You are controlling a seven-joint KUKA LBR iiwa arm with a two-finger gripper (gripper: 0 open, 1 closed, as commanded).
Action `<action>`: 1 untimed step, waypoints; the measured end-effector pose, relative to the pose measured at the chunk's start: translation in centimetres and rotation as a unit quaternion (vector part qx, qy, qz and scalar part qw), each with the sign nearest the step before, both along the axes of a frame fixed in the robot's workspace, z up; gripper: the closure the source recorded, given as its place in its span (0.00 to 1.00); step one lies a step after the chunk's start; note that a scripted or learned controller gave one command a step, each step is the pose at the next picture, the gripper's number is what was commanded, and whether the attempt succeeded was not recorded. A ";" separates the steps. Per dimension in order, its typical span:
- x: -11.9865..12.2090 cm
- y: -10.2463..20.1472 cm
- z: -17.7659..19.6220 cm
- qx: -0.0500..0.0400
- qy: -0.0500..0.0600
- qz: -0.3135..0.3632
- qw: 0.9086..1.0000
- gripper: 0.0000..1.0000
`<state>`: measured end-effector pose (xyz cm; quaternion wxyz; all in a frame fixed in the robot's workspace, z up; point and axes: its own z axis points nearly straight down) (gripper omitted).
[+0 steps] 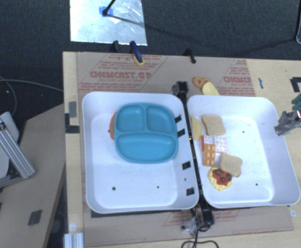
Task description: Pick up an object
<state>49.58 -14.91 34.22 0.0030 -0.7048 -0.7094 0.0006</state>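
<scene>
Several toy foods lie along the left side of the right bin (274, 154). Among them are a bread slice (212, 124), a checkered red and white piece (215, 142), an orange waffle (209, 154), a second bread slice (231, 164), a yellow round with red topping (220, 178) and a pale yellow piece (195, 127). My gripper (288, 122) hangs over the right rim of that bin, well to the right of the food, with nothing seen in it.
The left bin (98, 185) holds a blue divided plate (145, 132) with an orange thing (111, 125) peeking from under its left edge. A yellow and orange toy (206, 86) lies on the bench behind the bins. A blue clamp (136, 52) sits at the back.
</scene>
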 end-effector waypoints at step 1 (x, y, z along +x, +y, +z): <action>0.8 -4.6 -7.5 -0.002 -0.002 -0.004 1.000 1.00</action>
